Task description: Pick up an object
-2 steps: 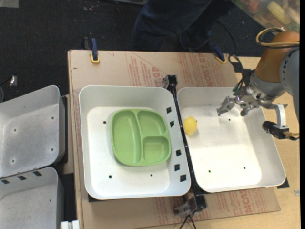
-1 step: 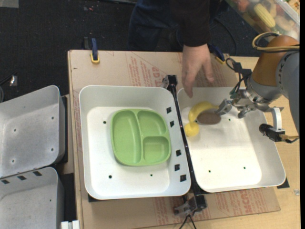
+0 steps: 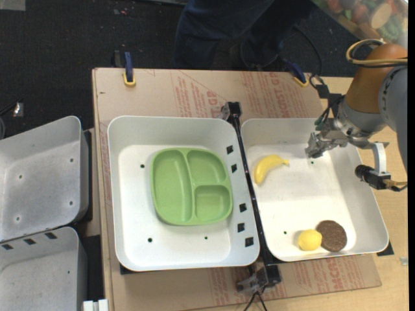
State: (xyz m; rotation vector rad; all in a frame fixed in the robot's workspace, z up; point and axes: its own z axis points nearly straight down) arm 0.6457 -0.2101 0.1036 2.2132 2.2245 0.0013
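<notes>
the arm is working through the approach step, with the jaws (image 3: 316,146) hanging low over the far side of the right bin (image 3: 363,203), carrying nothing; how far apart they are standing cannot be told. the banana (image 3: 268,168) is lying near them to the left. the next move is calling for a shift onto it and a descent.

Yellow banana (image 3: 269,168) lies curved in the right bin (image 3: 363,206).
</notes>
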